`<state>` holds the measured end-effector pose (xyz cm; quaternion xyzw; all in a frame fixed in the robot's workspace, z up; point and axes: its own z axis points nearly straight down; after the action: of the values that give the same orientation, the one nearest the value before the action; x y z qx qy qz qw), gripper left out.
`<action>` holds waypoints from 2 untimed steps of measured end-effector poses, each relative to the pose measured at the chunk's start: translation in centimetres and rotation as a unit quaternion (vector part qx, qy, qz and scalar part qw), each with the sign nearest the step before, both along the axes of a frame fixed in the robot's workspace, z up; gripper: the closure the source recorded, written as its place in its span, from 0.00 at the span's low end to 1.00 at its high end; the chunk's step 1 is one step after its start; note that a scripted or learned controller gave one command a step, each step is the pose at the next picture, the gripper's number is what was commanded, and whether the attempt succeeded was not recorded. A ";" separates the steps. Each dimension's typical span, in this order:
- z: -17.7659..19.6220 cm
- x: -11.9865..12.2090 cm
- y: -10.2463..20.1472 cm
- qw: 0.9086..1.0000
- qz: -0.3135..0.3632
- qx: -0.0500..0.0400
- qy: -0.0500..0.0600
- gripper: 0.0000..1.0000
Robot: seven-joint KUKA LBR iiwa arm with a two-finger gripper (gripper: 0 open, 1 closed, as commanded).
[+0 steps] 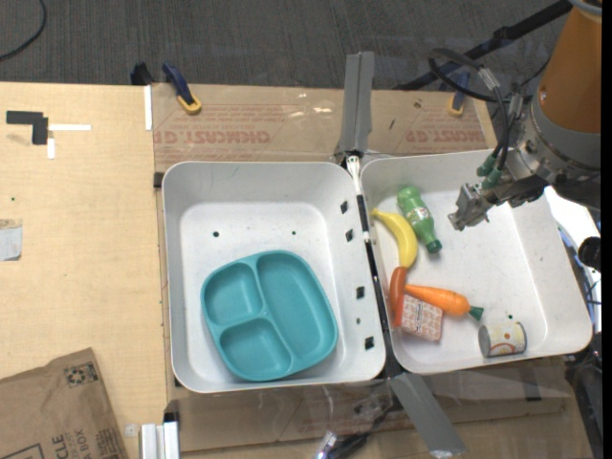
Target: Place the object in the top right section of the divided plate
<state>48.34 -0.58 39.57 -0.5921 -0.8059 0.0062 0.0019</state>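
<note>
A teal divided plate [269,315] lies in the left bin [191,208], tilted, with three sections and nothing in them. The right bin [535,256] holds a green bottle [419,216], a yellow banana [399,236], an orange carrot [438,299], a small printed box [421,317] and a tipped cup [504,338]. My gripper [470,210] hangs over the upper middle of the right bin, to the right of the green bottle and apart from it. Nothing shows between its fingers.
A grey metal divider [358,113] runs between the two bins. Clamps [182,89] and cables lie at the back of the bench. A cardboard piece [57,409] lies at the lower left.
</note>
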 end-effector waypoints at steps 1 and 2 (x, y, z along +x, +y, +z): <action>0.0 0.0 0.0 1.000 0.000 0.000 0.000 0.00; 0.6 0.3 0.1 1.000 0.001 -0.002 0.003 1.00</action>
<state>48.63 -0.52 40.14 -0.5911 -0.8065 0.0097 0.0035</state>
